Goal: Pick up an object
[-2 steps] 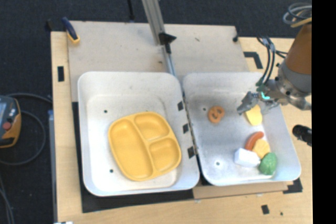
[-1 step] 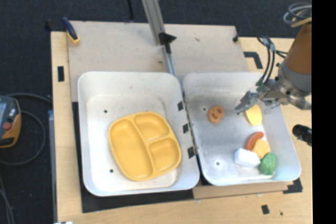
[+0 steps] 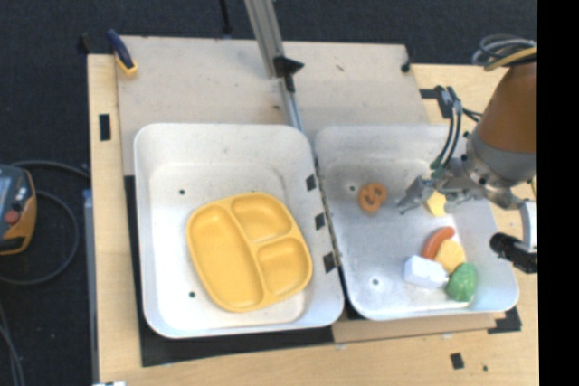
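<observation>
Two white bins sit on the table (image 3: pixel 208 86). The left bin (image 3: pixel 163 167) holds one yellow tray (image 3: pixel 249 250). The right bin (image 3: pixel 362 294) holds five small toys; at three o'clock lies a pale yellow block (image 3: pixel 437 204) under the end effector (image 3: pixel 432 193). I cannot tell its grip.

Yellow divided tray (image 3: pixel 251 250) in left bin (image 3: pixel 158 158).

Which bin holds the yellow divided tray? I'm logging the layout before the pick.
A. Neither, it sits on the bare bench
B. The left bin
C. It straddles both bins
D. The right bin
B: the yellow divided tray lies flat inside the left bin, while the right bin holds the small items, such as the brown ring-shaped piece and the green piece.
</observation>
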